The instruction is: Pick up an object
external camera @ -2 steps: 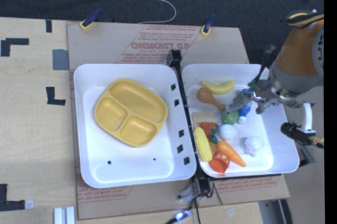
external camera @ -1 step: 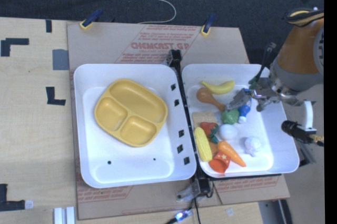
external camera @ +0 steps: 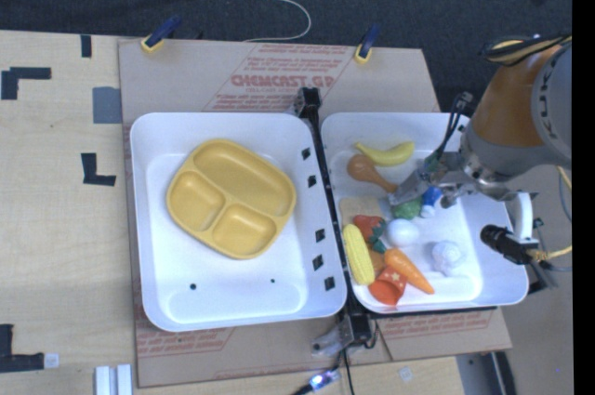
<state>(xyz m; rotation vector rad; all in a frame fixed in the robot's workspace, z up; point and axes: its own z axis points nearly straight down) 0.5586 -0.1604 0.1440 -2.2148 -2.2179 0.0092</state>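
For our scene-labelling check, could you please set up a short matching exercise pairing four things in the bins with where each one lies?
Things:
1. yellow divided plate
2. banana
3. corn cob
4. carrot

Places:
a. far end of the right bin, near its top rim
b. left bin
c. near end of the right bin, right of the yellow cob
d. right bin, along the divider between the bins

Pairs: 1-b, 2-a, 3-d, 4-c
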